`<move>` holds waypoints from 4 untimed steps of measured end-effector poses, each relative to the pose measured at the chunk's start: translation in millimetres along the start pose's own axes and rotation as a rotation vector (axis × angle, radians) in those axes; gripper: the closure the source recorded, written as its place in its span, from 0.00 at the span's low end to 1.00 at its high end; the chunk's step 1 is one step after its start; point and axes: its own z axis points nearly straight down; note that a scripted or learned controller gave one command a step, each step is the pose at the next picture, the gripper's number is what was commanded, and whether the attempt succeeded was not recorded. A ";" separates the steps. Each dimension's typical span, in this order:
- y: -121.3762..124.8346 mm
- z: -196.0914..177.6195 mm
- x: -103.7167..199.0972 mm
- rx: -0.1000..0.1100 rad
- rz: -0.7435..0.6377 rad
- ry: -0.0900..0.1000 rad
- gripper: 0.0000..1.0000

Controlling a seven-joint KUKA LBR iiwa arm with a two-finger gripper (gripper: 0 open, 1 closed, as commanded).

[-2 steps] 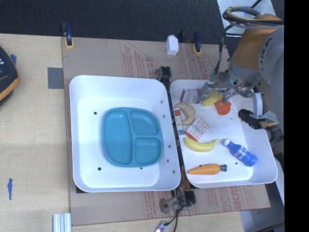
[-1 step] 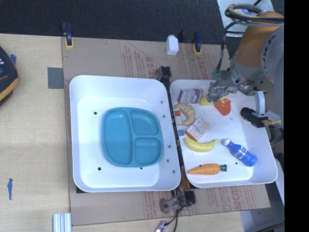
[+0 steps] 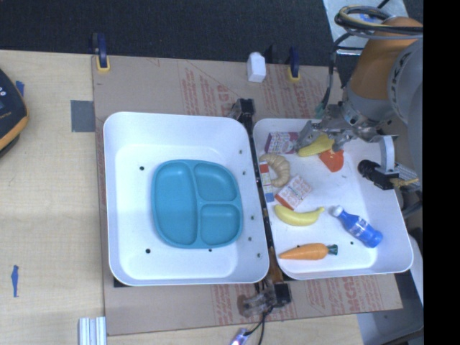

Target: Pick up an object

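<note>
Arm: grey with an orange band (image 3: 377, 70), reaching in from the right over the far end of the right bin.
Gripper (image 3: 321, 139): low over the far part of the right bin, just above a small yellow piece.
Jaws: they stand around the yellow piece, but whether they pinch it or only hang over it cannot be told from this slant.
Yellow piece (image 3: 316, 148): small, banana-like, lying at the gripper tip, near the bin's far wall.
Orange-red piece (image 3: 332, 159): just beside the yellow piece, on its near right side, on the bin floor.
Right bin (image 3: 392, 264): shallow, white, holding all the loose things.
Banana (image 3: 298, 215): yellow, curved, lying flat near the middle of the right bin.
Carrot (image 3: 307, 251): orange with a green end, lying along the near wall of the right bin.
Bottle (image 3: 356, 226): blue with a white cap, on its side, right of the banana.
Small box (image 3: 294, 191): red and white, just beyond the banana, touching or nearly so.
Bread ring (image 3: 277, 166): tan, curved, at the left side of the right bin, beside the box.
Left bin (image 3: 129, 264): white, side by side with the right one.
Blue tray (image 3: 197, 203): divided into three compartments, flat in the middle of the left bin.
Worktop (image 3: 43, 214): pale wood, with a brown cardboard sheet (image 3: 180, 85) under both bins.
</note>
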 end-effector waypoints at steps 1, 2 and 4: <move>1.8 36.8 -21.1 -0.007 0.006 -0.001 0.00; -80.3 37.8 -42.0 -0.010 0.004 -0.002 0.00; -79.8 26.6 -44.7 -0.011 0.003 -0.007 0.00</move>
